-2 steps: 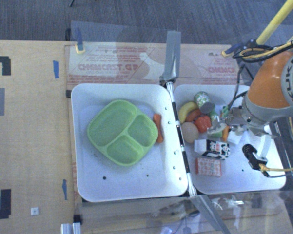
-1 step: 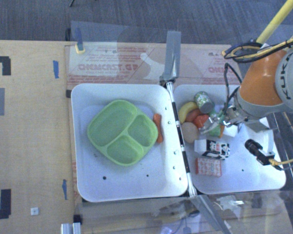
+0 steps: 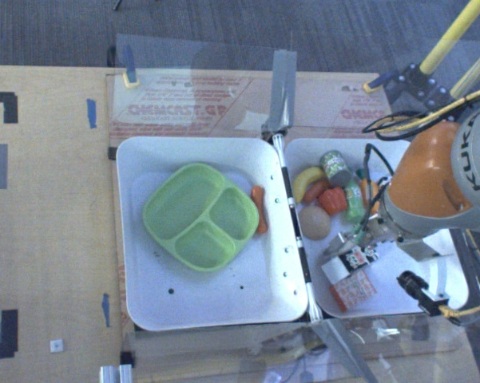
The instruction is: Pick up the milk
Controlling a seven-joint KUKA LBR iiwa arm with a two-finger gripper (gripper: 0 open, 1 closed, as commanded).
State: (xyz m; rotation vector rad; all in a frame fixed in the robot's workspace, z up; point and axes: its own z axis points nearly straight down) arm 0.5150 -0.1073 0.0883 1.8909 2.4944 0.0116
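The milk is a small white carton with a red printed face, lying tilted on the floor of the right bin near its front left corner. My gripper hangs low in that bin, right above the carton's far end and close to or touching it. The grey arm with its orange band reaches in from the right and covers the middle of the bin.
At the back of the right bin lie a banana, a small can, a red fruit, a green bottle and a beige egg-shaped piece. The left bin holds a green divided plate and an orange carrot.
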